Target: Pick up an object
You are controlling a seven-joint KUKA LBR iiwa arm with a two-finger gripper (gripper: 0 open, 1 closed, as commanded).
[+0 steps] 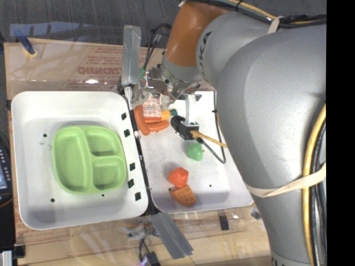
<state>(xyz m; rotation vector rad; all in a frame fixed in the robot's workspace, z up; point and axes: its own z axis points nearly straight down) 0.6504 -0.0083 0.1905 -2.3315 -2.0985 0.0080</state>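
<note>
Hovering at the far left corner of the right bin (222, 195), the gripper (151, 101) is sitting directly over an orange toy (148, 125), its grip impossible to judge, so it should be descending squarely before any lifting.

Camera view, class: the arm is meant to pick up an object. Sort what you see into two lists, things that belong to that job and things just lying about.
Belongs to the job:
gripper, low over the right bin
orange carrot-like toy under it
red piece
waffle-like piece
green ball

Just lying about:
green divided plate
left bin
</note>
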